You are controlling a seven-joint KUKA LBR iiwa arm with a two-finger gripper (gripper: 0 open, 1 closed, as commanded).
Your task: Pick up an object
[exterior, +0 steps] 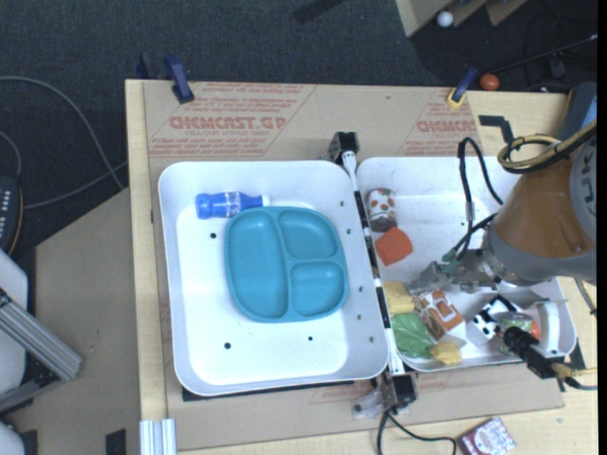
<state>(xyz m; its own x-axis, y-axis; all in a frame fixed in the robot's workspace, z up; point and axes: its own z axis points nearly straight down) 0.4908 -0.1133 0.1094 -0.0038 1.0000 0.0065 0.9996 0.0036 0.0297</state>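
My gripper [444,275] hangs low over the right bin [427,178], near its middle, below the arm's orange band. Just under and in front of it lies a brown and white box [438,313]. Around that box sit a green object [412,333], a yellow piece [398,298] and a second yellow piece [446,353]. An orange block [394,245] and a small brown can [381,208] stand farther back along the bin's left wall. Whether anything is held I cannot make out.
The left bin [190,330] holds a blue divided plate [285,262] and a small blue bottle [226,204] at its back left. Black and white bits [489,319] and an orange item [533,331] lie at the right bin's front right. Cables loop beside the arm.
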